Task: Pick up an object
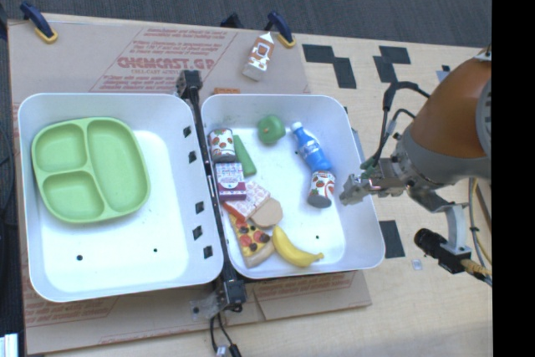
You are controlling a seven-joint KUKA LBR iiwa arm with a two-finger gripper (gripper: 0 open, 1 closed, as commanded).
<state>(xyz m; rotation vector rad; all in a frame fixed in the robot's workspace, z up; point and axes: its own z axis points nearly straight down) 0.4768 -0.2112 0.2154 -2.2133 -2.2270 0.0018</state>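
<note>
The right bin (355, 148) holds a green apple (270, 128), a blue bottle (308, 148), a small dark jar (321, 189), a banana (294, 248), a pizza slice (253, 240), a bread slice (267, 212) and small boxes (228, 176). My gripper (356, 187) hangs over the bin's right rim, just right of the jar and apart from it. It stands open with nothing between its fingers.
The left bin (167, 251) carries a green divided plate (89, 169). A small carton (260, 56) lies on the cardboard behind the bins. Black clips run along the divider between the bins. The arm's grey and orange body (447, 125) fills the right side.
</note>
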